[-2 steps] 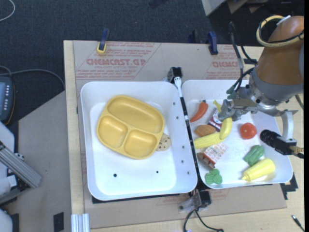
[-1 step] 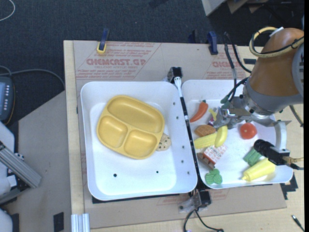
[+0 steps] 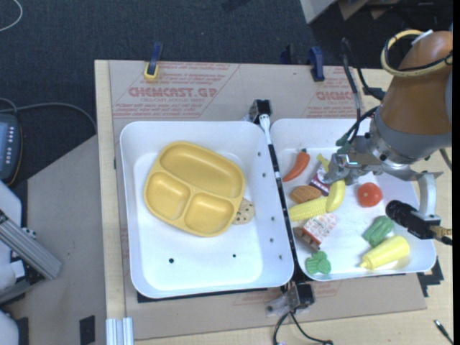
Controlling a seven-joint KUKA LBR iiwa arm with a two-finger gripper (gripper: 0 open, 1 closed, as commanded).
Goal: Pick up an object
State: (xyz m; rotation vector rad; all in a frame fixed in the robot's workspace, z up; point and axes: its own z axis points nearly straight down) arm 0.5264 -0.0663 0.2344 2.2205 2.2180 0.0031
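Gripper (image 3: 343,162): poised low over the upper middle of the right bin (image 3: 346,244), wrist and orange-banded arm reaching in from the right. Grip state: cannot tell; hidden under the wrist housing. Nothing seen held.

Just below the gripper: a small yellow piece (image 3: 335,195), touching a corn cob (image 3: 307,209) and a brown item (image 3: 305,192). Close packing likely to hinder a clean grasp here. To the right, standing apart: a red tomato (image 3: 369,193), probably the easier target. To the left, near the bin's wall: a red chili (image 3: 296,167).

Farther out, toward the near rim: a red-and-white packet (image 3: 320,228), a green pepper (image 3: 378,229), a yellow bottle-like toy (image 3: 385,253), a green sprig (image 3: 317,263).

Left bin (image 3: 180,259): a yellow divided plate (image 3: 194,189) with a cookie (image 3: 245,211) at its edge, well apart from the gripper.

Both bins set side by side on the counter (image 3: 180,85), presumably for easy reach.

Judged stage: approach, pick not yet made.
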